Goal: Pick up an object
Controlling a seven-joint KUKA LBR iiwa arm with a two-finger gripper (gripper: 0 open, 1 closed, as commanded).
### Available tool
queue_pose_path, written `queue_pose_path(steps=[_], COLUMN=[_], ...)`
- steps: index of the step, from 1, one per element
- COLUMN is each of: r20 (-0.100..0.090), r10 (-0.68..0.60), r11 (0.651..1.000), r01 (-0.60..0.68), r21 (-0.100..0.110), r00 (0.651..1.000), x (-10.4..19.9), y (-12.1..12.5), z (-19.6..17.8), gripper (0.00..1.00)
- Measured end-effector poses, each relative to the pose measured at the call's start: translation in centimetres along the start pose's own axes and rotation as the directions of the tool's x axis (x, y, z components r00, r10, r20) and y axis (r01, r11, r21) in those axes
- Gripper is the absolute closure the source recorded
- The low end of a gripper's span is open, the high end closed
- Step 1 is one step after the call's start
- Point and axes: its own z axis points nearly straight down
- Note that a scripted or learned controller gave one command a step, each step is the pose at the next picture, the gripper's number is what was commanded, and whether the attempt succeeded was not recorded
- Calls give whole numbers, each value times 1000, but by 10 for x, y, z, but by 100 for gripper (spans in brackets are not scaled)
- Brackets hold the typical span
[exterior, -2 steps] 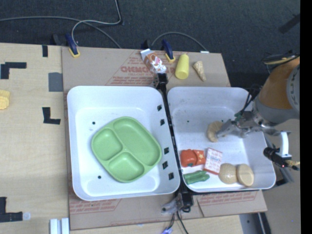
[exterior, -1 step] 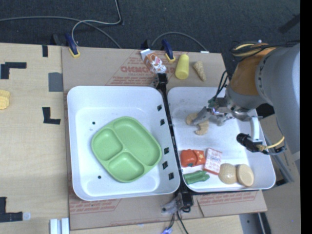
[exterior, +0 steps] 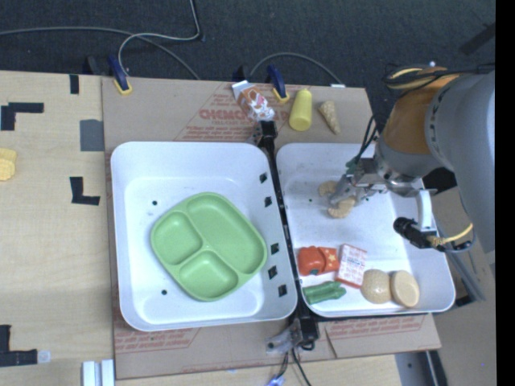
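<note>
Tan lumpy food pieces (exterior: 337,199), two small ones that look like bread or pastry, lie in the upper part of the right white bin (exterior: 447,292), and the gripper (exterior: 352,185) is low over them. Its jaws are dark and small against the bin floor; whether they are wide, narrow or holding a piece cannot be told. The step in hand seems to be the approach or the closing on one piece. The next move calls for a firm closing and a straight lift, and only then one can judge the hold.

Further out, near the bin's lower edge, lie a red toy piece (exterior: 315,259), a small red-and-white packet (exterior: 351,265), a green pod-shaped toy (exterior: 323,292) and two beige round buns (exterior: 389,287). The left white bin (exterior: 129,175) holds a light green divided plastic plate (exterior: 208,245).
</note>
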Motion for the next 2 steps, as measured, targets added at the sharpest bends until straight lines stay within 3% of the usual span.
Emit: queue_pose_path(steps=[1, 2], r20=[-4, -4], r10=[1, 1], r11=[1000, 1000], r01=[-1, -1], r21=[5, 7], r00=[1000, 1000], x=[56, 115], y=[23, -8], z=[12, -88], gripper=[100, 100])
